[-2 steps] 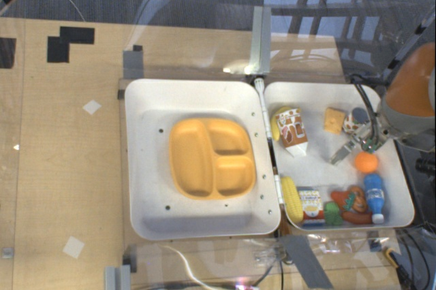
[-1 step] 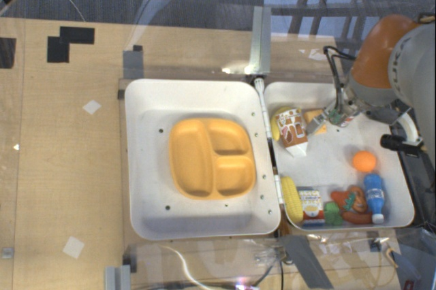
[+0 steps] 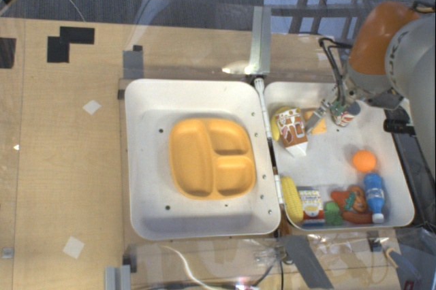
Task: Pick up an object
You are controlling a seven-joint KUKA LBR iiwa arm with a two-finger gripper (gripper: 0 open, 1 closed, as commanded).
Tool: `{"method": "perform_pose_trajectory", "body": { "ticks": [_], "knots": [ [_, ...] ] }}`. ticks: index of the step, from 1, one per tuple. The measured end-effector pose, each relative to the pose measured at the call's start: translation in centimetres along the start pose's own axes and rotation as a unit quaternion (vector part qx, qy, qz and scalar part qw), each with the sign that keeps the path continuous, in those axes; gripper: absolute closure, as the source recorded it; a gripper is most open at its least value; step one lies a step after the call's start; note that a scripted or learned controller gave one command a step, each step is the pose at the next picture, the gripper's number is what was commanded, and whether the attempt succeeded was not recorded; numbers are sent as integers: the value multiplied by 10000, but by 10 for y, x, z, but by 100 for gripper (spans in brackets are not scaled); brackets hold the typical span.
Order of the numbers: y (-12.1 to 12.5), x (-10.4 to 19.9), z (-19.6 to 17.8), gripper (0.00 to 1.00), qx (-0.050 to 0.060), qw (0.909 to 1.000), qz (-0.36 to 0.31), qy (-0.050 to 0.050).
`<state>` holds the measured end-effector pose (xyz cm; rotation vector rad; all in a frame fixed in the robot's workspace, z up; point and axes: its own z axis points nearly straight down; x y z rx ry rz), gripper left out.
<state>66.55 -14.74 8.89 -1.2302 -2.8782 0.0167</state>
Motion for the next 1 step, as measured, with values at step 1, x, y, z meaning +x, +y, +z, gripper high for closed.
{"method": "perform_pose_trajectory", "body": {
  "ticks": [1],
  "knots": [
    [-3, 35, 1, 0, -101, 9999, 109, -71]
  ]
}}
